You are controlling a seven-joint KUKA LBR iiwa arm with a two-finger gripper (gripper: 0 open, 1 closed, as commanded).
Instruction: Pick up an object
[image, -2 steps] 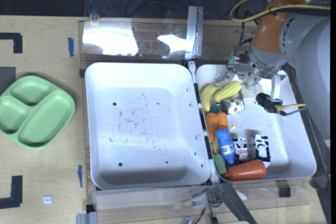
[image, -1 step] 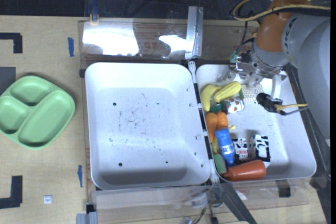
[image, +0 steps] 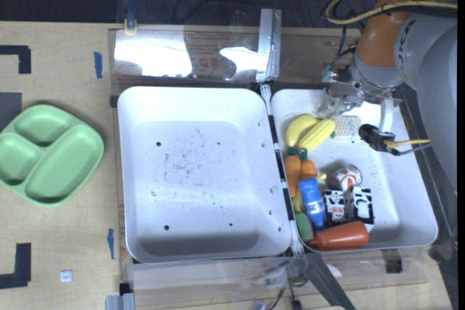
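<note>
Camera view: pincer (image: 340,104) low over right bin (image: 407,207), far end, just beside banana (image: 311,131); grip state unclear, cannot tell. Banana nearest target, clear of carrot (image: 293,168) and bottle (image: 312,202). Advice: centre over banana's middle, descend straight, avoid bin wall.

Materials and surface finishes on the bench and in the two bins.

The bench (image: 65,243) is seen as pale wood with a matt face. Both bins are of smooth white plastic; the left bin (image: 138,112) is marked by faint scuffs, and the right bin (image: 414,192) carries a soft sheen. A glossy finish is shown by the yellow banana (image: 309,131), the blue bottle (image: 311,201) and the red sausage-shaped piece (image: 341,234), all seemingly plastic. The green divided plate (image: 49,154) is rendered in smooth, semi-matt plastic. A clear, reflective sheet (image: 189,54) is edged by a dull metal strip (image: 269,43). The arm's shell (image: 429,47) appears as smooth grey, its orange band (image: 378,40) glossy.
</note>
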